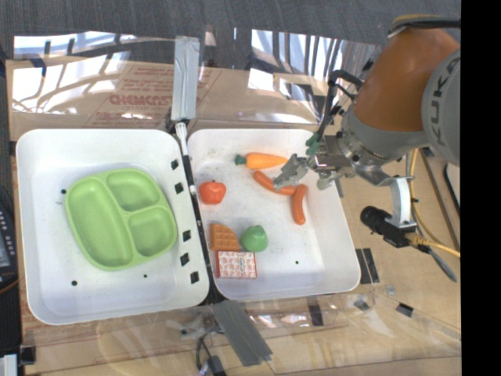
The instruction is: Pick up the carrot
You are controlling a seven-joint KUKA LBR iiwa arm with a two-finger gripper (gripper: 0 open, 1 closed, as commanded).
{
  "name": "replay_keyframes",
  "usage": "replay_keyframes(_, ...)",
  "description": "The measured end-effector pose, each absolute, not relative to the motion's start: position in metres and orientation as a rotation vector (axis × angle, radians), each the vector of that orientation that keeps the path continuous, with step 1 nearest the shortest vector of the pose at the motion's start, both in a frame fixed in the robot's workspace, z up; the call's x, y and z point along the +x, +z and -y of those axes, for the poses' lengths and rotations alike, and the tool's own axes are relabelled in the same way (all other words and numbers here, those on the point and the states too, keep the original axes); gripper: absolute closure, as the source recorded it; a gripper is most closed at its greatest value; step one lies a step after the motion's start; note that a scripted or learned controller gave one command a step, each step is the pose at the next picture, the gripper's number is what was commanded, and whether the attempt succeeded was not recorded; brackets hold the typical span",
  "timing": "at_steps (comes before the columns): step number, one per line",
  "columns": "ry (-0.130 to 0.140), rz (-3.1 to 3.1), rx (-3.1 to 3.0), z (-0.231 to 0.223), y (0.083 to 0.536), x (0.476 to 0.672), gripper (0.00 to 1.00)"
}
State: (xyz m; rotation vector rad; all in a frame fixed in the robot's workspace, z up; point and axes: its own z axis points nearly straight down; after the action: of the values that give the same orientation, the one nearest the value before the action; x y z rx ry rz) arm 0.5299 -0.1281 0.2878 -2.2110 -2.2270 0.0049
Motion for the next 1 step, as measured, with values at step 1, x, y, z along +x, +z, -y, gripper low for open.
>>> replay_keyframes(1, 0.005, 1.984, -2.434, 0.1212, 0.2815, 0.5846, 0.00)
